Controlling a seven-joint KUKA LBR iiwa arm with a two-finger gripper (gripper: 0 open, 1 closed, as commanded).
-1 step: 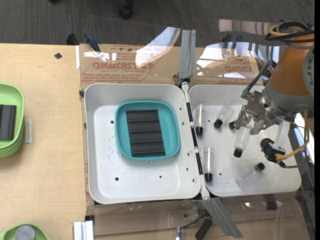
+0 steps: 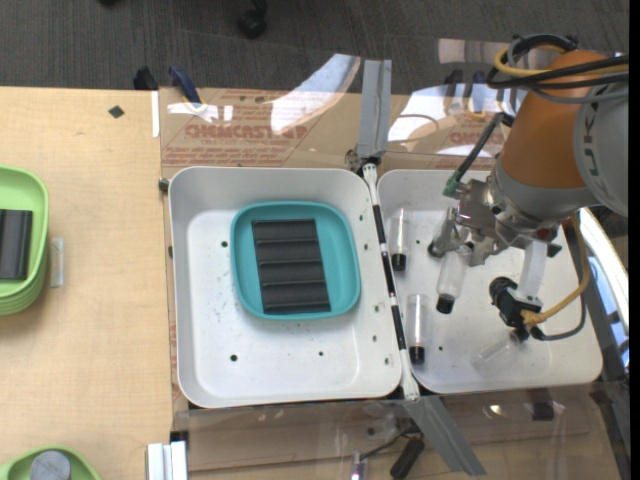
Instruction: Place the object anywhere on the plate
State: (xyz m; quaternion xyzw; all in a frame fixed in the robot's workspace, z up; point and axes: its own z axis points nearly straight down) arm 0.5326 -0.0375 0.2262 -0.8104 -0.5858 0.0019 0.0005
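Observation:
A teal square plate (image 2: 345, 268) lies in the left bin (image 2: 200, 298) and carries a dark ridged block (image 2: 290, 263). Several white pens with dark caps lie in the right bin (image 2: 570, 358): one (image 2: 397, 233) near the divider, one (image 2: 413, 326) lower down, and one (image 2: 447, 283) directly below my gripper (image 2: 455, 248). The gripper hangs low over the upper middle of the right bin, and its body hides that pen's upper end. Whether the pen is held does not show.
A clear tube (image 2: 495, 348) lies at the right bin's lower right. A black cable fitting (image 2: 505, 298) with a yellow cable hangs off the wrist. A green tray (image 2: 20, 243) sits at the bench's left edge. Cardboard (image 2: 260, 123) lies behind the bins.

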